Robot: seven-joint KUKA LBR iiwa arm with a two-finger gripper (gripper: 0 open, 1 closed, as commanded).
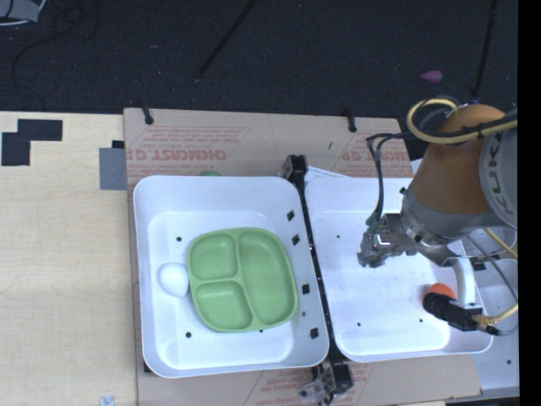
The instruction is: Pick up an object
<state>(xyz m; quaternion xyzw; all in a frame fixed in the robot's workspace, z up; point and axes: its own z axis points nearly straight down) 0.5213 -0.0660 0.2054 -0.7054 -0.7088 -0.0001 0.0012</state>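
Rightward, hand (373, 256) hovers mid-bin (355, 345) — open floor around it.

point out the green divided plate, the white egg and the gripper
green three-compartment plastic plate (243, 278), camera view, on its central divider ridge
small white egg-shaped object (173, 278), camera view, on its rounded top
grey two-finger gripper (373, 255), camera view, at its lower tip over the right bin

Red print on the cardboard sheet (254, 146) shows upside down; illegible.

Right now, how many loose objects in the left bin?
2: a green divided plate in the bin's middle, and a white ball touching its left edge. Smaller items could be hidden beneath the plate.
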